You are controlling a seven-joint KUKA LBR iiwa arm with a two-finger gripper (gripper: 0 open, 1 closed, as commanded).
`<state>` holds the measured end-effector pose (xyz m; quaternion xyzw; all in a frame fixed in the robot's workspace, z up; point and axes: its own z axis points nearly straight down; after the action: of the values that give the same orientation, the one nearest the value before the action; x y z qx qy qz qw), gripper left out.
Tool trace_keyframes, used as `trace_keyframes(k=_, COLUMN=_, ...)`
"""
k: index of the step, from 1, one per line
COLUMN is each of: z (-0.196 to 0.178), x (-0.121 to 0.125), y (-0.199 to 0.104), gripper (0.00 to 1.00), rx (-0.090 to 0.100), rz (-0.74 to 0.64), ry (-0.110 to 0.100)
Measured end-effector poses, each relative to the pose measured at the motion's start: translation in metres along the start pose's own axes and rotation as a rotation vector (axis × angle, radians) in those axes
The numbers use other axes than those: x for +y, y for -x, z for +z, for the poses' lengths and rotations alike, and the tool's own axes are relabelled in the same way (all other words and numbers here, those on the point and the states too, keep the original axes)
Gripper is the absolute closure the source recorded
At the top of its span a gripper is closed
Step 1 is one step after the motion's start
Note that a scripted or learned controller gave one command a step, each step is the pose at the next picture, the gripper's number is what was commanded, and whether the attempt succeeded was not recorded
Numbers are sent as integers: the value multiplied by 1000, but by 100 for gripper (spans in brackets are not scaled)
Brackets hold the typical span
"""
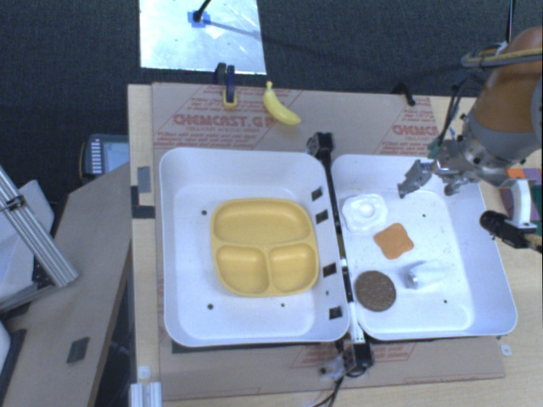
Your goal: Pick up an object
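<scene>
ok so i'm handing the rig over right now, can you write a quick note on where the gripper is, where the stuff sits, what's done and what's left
Gripper: over the far edge of the right bin, up off the floor, nothing between its fingers.
Right bin holds four things: white fried egg, orange square slice, brown round patty, small clear-white piece. All lie loose on the bin floor, apart from each other.
Left bin: yellow divided tray.
Banana lies on the board behind the bins.
Done: nothing picked yet.
Left: come down on one item, the egg being nearest, close on it and lift.
</scene>
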<state>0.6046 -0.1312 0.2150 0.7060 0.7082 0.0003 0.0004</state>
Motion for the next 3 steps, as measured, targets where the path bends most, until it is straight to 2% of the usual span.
trace_keyframes(k=1, z=62, x=0, y=1, gripper=0, rx=0, rz=2, ry=-3)
trace_keyframes(k=2, z=105, x=-4, y=-3, gripper=0, rx=1, rz=2, ry=-4)
trace_keyframes(k=3, z=131, x=-3, y=-3, gripper=0, rx=0, rz=2, ry=0)
